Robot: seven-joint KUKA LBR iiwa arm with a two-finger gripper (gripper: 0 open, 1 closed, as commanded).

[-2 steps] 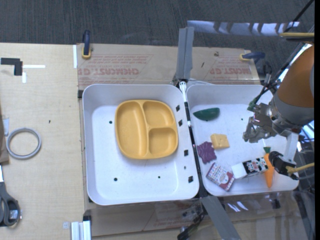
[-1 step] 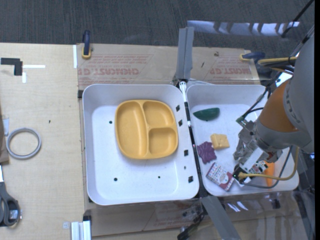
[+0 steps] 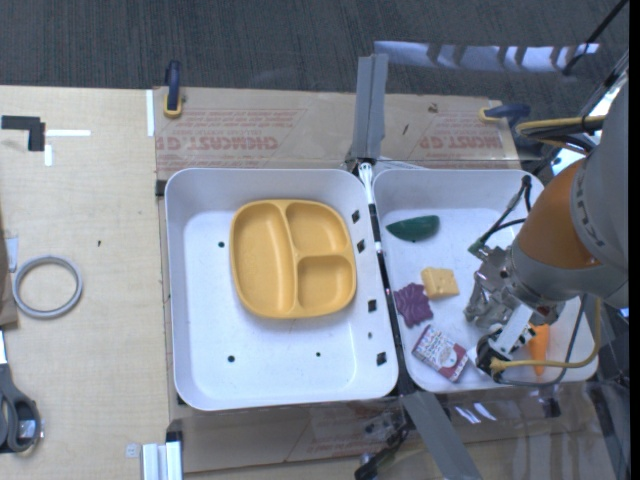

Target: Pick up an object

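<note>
The right bin (image 3: 455,200) holds a dark green object (image 3: 413,228) at the back, a yellow sponge-like block (image 3: 439,283), a purple crumpled item (image 3: 412,302) and a red and white packet (image 3: 439,353) near the front. An orange item (image 3: 539,348) lies by the bin's right front side, partly hidden by the arm. My gripper (image 3: 484,311) hangs low over the right half of this bin, to the right of the yellow block and above the packet. Its fingertips are too small and cluttered to read.
The left bin (image 3: 200,298) holds a yellow three-compartment plate (image 3: 293,258). A roll of tape (image 3: 45,286) lies on the wooden bench at the left, with scissors (image 3: 15,418) at the lower left edge. Cables hang around the wrist.
</note>
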